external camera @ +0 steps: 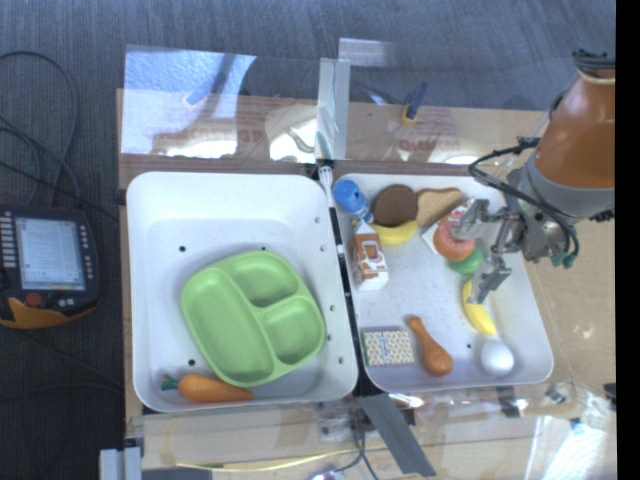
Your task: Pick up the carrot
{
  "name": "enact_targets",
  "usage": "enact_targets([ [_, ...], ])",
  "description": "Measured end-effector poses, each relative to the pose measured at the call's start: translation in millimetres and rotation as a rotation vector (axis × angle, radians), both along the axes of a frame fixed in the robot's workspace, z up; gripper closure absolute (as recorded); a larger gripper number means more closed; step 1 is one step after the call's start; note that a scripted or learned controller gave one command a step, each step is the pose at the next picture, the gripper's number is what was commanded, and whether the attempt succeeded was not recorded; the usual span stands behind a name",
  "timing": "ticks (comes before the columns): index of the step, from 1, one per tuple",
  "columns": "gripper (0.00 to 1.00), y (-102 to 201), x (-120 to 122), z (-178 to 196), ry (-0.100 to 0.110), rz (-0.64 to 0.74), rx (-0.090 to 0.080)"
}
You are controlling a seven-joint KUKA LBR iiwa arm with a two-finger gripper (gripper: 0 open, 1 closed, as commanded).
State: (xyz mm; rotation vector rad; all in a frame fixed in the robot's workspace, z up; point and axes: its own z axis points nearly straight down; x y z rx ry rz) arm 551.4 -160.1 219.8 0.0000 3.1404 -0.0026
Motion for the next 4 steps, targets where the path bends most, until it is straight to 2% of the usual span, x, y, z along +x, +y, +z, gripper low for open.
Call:
enact_targets([
  [1,0.00,56,-42,-105,0.009,-0.084,0.004],
  [2,0.00,58,-49,-120,-0.022,-0.241,-0.004],
  [3,0.00,54,-58,-121,-0.034,-0.384,-0.004],
  [4,0.00,58,-58,-121,-0.034,-0.458,-0.004],
])
